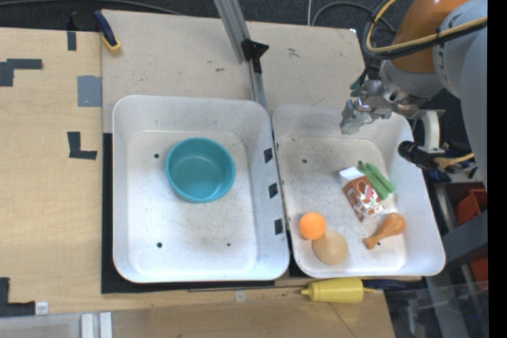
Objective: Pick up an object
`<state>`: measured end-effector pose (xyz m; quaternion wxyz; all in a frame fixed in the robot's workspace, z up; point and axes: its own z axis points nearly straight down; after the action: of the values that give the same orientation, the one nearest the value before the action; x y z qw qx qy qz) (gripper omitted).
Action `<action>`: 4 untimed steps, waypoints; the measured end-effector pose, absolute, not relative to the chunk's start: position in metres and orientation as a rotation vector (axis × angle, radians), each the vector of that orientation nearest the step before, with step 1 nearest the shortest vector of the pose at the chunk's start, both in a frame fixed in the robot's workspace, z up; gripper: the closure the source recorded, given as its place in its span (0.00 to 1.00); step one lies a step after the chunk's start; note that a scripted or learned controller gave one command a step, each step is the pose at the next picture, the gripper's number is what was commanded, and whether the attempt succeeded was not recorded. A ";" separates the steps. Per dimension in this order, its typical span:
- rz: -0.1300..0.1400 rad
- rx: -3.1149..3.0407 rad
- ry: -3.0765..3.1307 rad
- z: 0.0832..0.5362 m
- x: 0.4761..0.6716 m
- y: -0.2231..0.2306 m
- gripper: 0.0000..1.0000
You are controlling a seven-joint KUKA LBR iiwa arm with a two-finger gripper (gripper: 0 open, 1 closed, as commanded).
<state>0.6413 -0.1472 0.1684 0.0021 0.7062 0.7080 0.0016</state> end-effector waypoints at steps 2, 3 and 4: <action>0.004 2.216 2.220 0.265 0.647 -0.147 1.00; 0.000 2.216 2.230 0.265 0.630 -0.087 1.00; -0.002 2.217 2.230 0.264 0.611 -0.039 1.00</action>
<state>0.6105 -0.0387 0.2638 -0.0015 0.7050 0.7092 -0.0005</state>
